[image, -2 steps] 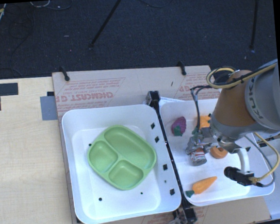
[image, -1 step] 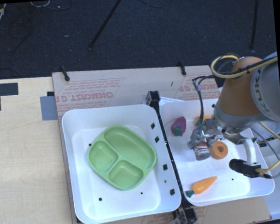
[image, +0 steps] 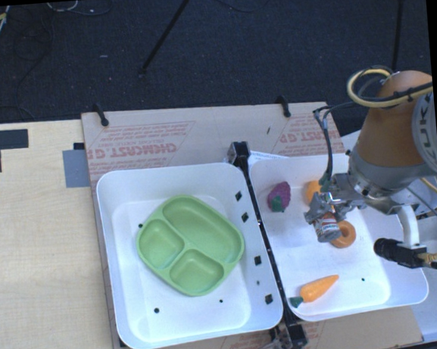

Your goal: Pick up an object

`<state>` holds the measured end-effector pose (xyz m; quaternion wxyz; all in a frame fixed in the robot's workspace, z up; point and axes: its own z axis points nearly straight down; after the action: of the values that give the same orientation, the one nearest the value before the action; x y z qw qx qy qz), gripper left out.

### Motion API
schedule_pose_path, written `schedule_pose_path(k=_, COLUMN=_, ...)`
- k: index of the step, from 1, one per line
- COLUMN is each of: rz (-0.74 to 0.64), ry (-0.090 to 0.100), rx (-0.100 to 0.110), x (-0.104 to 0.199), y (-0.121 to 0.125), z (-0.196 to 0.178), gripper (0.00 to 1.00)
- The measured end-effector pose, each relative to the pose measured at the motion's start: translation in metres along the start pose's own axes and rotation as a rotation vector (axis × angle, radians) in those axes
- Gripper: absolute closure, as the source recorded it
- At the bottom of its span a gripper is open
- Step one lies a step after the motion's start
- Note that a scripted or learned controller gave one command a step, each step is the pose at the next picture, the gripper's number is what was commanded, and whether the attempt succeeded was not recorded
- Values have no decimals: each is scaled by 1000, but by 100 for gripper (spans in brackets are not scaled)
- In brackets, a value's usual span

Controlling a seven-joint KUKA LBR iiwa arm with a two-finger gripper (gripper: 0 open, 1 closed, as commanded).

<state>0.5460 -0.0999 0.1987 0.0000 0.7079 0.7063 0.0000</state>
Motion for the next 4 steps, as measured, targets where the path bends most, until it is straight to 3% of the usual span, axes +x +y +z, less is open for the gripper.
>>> schedule_pose_path(k=1, rz=-3, ry=0, rx=-2, x=-1, y=1, z=-48, gripper=100)
schedule_pose_path(k=3, rz=-7, ry=3, rx=5, x=105, y=-6, z=-53, gripper=100)
schedule_pose_path(k=4, rz=-6, ry=2, rx=6, x=153, y=-20, z=-36, gripper=100)
